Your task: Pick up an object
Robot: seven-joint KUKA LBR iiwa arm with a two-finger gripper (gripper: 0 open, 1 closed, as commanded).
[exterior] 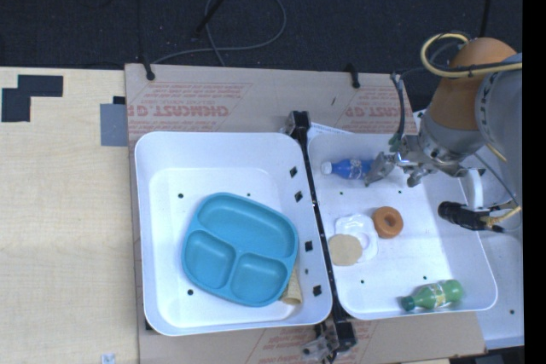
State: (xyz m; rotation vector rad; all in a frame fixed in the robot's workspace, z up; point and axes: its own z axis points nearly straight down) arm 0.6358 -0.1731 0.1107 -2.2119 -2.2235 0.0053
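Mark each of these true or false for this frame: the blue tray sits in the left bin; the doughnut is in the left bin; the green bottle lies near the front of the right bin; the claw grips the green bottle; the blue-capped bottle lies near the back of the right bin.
1. The blue divided tray sits in the left bin. True.
2. The doughnut is in the left bin. False: it lies in the right bin.
3. The green bottle lies near the right bin's front edge. True.
4. The claw grips the green bottle. False: the claw is at the bin's back, far from that bottle.
5. The blue-capped bottle lies near the right bin's back. True.
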